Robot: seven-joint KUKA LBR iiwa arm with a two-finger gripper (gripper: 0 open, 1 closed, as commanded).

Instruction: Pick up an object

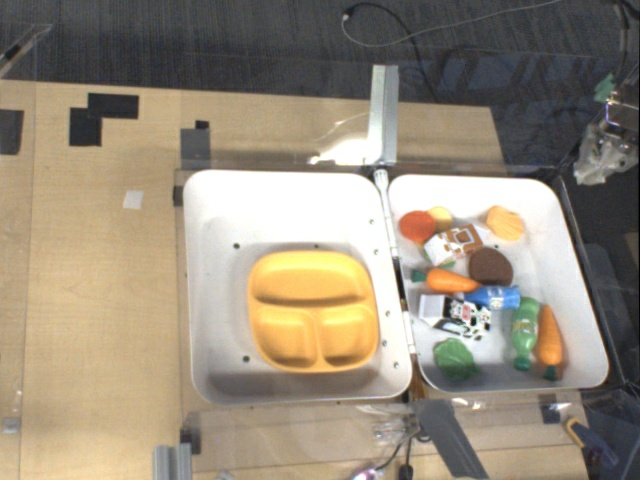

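Note:
The right bin point(578, 268) holds several toy foods packed close together. At its back lie a red tomato-like piece point(417, 226) and a yellow-orange bun point(506, 223). A brown round piece point(490, 265) sits beside a small white and brown carton point(455, 243). An orange carrot point(452, 281) lies across the middle, next to a blue item point(497, 297). Nearer the front are a black and white patterned box point(463, 316), a green bottle point(524, 332), a second carrot point(549, 340) and a dark green vegetable point(455, 358).
The left bin point(215, 268) holds a yellow divided tray point(312, 306) in its middle. A metal post point(384, 108) stands behind the seam between the bins. A pale metallic piece of hardware point(604, 143) sits at the far right edge, beyond the right bin.

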